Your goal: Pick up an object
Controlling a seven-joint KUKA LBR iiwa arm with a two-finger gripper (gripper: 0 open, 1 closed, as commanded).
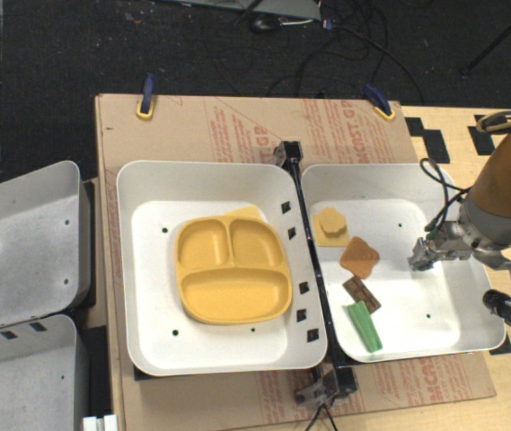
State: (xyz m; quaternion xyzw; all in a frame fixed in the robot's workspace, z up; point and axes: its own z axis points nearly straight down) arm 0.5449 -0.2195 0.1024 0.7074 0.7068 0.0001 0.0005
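- Bench: a brown cardboard sheet (237,124) lies under two shallow white bins set side by side, with a black divider strip (309,241) running between them.
- Left bin (138,268) holds a yellow divided tray (233,270) with three compartments; it sits near the middle of the bin floor, and a pale yellow edge peeks out from under its upper right corner.
- Right bin (471,330) holds four small things, all in its left half, near the divider.
- Uppermost is a pale yellow block (330,224), just beside the divider.
- Below and to the right of it lies a flat orange-brown piece (359,258), apart from the block but near it.
- Below that lies a small dark brown piece (361,294), and its lower end touches or nearly touches a green stick (364,326), which lies at a slant toward the bin's front wall.
- Arm: grey with an orange band, it reaches in from the right, over the right bin's right side.
- Gripper (424,255) hangs low over bare bin floor, well apart from the four things, the orange-brown piece being nearest to it.
- I cannot tell how the gripper is set, and nothing shows in its grasp.
- Two blue-and-yellow clamps (146,98) grip the cardboard's far edge.
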